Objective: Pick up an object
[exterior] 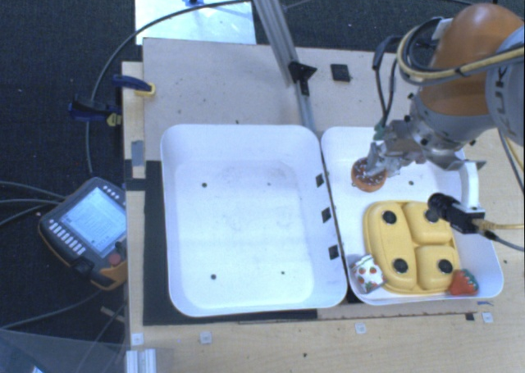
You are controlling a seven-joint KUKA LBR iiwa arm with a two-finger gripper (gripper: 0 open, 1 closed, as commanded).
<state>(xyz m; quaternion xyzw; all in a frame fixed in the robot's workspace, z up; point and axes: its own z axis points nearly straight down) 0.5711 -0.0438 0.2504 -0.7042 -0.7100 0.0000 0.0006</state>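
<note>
Two shallow white plastic bins with rounded corners, glossy, side by side on a pale fibreboard worktop (213,84).

Left white bin (176,150): smooth floor with a few small dark drain holes.

Right white bin (336,146): four items.
- Small round brown disc with a pink mottled top (367,175), in the upper left part of the bin, directly under the jaws (377,161).
- Large yellow moulded plastic block with rounded lobes and black round studs (408,246), glossy, filling the lower middle of the bin.
- Small white rounded object with red and dark speckles (366,274), at the lower left corner, just beside the yellow block.
- Small red strawberry-shaped toy (464,283), at the lower right corner, touching the yellow block's edge.

Grey arm with a smooth orange band (472,56), entering from the right, wrapped in black and yellow cables. Jaws low over the brown disc, tips at or just above its top. Jaws' state: cannot tell, fingertips too small and overlapping the disc. Contact with the disc not resolvable.

Black boxy attachment (447,210) over the yellow block's upper right lobe.

Outside the bins: grey metal pole (275,23) slanting across the worktop; blue clamp with a yellow grip (131,84) at the left edge; grey and orange handheld control pendant with a lit screen (86,232) on dark carpet (49,35).
</note>
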